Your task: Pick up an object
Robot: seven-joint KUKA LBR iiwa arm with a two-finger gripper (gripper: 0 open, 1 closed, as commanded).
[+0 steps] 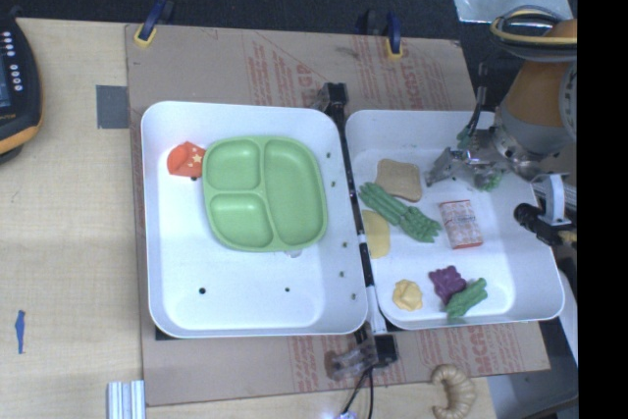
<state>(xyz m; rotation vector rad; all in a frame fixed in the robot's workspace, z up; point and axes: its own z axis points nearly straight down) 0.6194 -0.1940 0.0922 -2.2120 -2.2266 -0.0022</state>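
Note:
My gripper (469, 167) hangs low over the back right part of the right bin (530, 304), its fingers spread open. A small green piece (488, 178) shows just under it, and I cannot tell whether they touch. Left of the gripper lies a tan bread slice (399, 178). A long green bean pod (399, 211) and a red-and-white packet (460, 223) lie in front of it. Nearer the front edge are a yellow lump (407, 293), purple grapes (447, 281) and a green vegetable (468, 298). A pale yellow piece (375, 234) lies by the bin's left wall.
The left bin (167, 289) holds a green divided plate (265, 191) and a red piece with a star (185, 159). A black-and-yellow pendant (15, 83) sits at the far left of the bench. A brown curled thing (453, 390) lies in front of the bins.

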